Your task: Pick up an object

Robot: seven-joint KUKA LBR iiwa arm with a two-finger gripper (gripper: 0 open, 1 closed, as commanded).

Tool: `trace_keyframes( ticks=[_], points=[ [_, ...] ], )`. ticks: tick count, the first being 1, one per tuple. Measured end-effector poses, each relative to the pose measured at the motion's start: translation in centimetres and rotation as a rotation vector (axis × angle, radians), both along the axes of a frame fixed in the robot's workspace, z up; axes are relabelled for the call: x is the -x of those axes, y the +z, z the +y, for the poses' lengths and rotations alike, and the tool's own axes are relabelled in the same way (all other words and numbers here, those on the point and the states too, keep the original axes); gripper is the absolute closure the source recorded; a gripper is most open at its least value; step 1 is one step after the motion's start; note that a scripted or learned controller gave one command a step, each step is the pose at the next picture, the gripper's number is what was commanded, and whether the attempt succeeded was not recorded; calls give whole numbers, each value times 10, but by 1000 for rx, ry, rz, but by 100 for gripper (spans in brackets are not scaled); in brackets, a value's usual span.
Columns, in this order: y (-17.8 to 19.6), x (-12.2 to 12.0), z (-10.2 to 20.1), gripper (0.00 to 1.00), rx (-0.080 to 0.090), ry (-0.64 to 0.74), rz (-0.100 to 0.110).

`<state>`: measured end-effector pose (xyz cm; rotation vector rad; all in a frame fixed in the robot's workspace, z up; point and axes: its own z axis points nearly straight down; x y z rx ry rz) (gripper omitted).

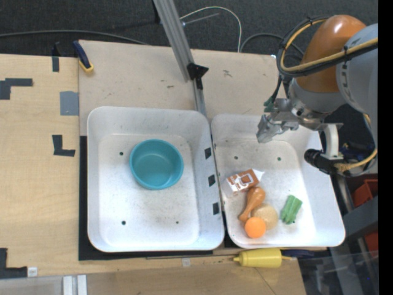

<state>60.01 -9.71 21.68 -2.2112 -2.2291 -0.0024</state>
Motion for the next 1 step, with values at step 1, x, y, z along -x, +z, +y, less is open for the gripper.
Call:
trace_keyframes(
  ticks=[1],
  points=[
    [12, -9, 57, 100, 0, 0, 0]
  ],
)
